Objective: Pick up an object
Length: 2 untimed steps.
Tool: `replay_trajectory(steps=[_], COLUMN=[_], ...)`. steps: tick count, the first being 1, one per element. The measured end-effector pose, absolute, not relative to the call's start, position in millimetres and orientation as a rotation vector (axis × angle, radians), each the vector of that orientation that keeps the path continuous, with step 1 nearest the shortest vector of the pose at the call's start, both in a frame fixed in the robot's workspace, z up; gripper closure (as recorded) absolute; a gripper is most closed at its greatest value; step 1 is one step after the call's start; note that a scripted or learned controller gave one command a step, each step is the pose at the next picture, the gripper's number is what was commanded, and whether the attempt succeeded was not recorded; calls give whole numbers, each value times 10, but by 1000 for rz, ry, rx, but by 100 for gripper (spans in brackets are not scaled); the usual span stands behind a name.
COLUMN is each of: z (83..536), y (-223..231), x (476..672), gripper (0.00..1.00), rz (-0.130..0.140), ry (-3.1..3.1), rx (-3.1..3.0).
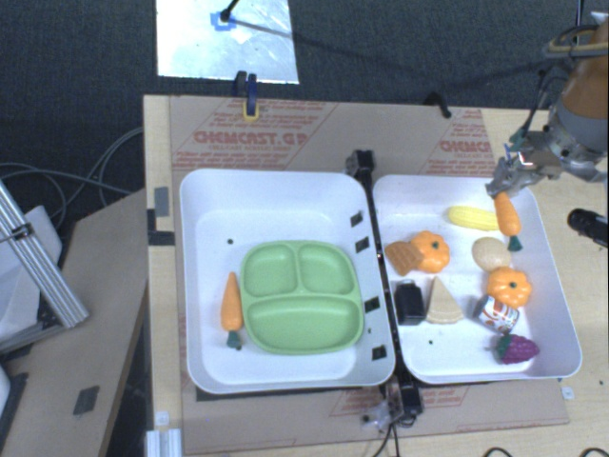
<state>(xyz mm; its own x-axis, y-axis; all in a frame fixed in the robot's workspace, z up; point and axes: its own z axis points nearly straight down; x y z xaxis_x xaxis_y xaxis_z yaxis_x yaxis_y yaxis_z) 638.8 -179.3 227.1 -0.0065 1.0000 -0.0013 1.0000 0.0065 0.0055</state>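
One carrot (pixel 508 217) at right bin (pixel 561 350) rim under gripper (pixel 504 181).

The arm (pixel 582 112) is a rounded grey casing with a smooth, matte surface; above the wrist runs a dull orange band (pixel 584 97), slightly lighter at its upper edge; thin dark cables (pixel 567 41) loop around the top of that band, and one dark line runs straight up from them; below the band the wrist widens into a pale grey collar (pixel 577 141); from it a smaller block of light grey metal juts out, with a small blue-green mark (pixel 520 138) on its side; the gripper (pixel 502 181) is a compact silvery assembly, blurred, its finer parts too small to tell.
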Motion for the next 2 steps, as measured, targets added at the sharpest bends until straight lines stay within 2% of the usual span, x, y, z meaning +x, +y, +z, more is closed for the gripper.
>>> replay_trajectory(steps=[1, 2], z=[2168, 2287], y=[-1303, -819], x=[6188, 5971], gripper=[100, 100], rz=[0, 1], ry=[2229, 2230], rx=[2214, 2215])
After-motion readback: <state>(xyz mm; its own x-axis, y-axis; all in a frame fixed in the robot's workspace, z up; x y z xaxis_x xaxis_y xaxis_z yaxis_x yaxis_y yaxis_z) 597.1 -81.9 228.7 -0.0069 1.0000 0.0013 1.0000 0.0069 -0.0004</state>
